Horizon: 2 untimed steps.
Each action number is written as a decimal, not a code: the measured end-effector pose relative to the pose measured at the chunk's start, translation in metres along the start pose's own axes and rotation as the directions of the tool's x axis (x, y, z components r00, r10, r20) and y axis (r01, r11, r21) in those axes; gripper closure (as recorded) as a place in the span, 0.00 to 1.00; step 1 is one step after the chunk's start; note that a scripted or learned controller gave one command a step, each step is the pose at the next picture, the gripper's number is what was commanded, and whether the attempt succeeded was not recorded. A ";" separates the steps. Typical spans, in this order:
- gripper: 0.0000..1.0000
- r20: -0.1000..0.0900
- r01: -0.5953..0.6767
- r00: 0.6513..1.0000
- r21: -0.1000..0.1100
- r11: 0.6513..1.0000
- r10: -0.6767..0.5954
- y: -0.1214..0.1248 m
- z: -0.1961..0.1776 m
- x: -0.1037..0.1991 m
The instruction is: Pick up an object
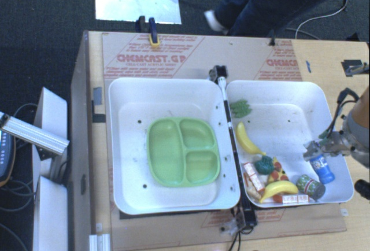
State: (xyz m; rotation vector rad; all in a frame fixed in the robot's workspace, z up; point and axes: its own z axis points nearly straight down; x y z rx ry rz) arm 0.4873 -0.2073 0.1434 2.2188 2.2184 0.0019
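Blue bottle [324,170]: one, small, with a pale cap end, lying tilted near the right wall of the right bin [277,92], directly under the tool [321,151]. Judged light, rigid and smooth-sided, likely plastic; liable to roll or slip, so best taken across the narrow body rather than along its length. The tool sits just above and touching or nearly touching the bottle's upper end; whether its fingers stand wide or narrow, or clasp anything, cannot be told from this view. Just beside the bottle toward the near wall: one dark can [312,186], on its side, stiff and rollable. Bananas: two, yellow, judged toy pieces, firm and light; upper banana [247,140] lies near the divider, lower banana [280,188] lies at the near edge. Between them: one teal item [265,164] and one pizza-slice toy [278,172], touching one another. One red-and-white packet [252,177] beside the divider; small boxes along the near wall, count unclear. One green leafy item [240,108] at the far left corner of the same bin, well apart from the bottle. Left bin [124,128]: one green divided tray [184,151], three compartments. Bins: two, side by side on the table [173,53].
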 end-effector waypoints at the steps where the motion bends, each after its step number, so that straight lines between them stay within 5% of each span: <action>1: 1.00 -0.002 0.005 1.000 0.000 1.000 -0.005 0.044 -0.054 0.046; 2: 1.00 -0.003 0.005 1.000 0.000 1.000 -0.005 0.078 -0.095 0.125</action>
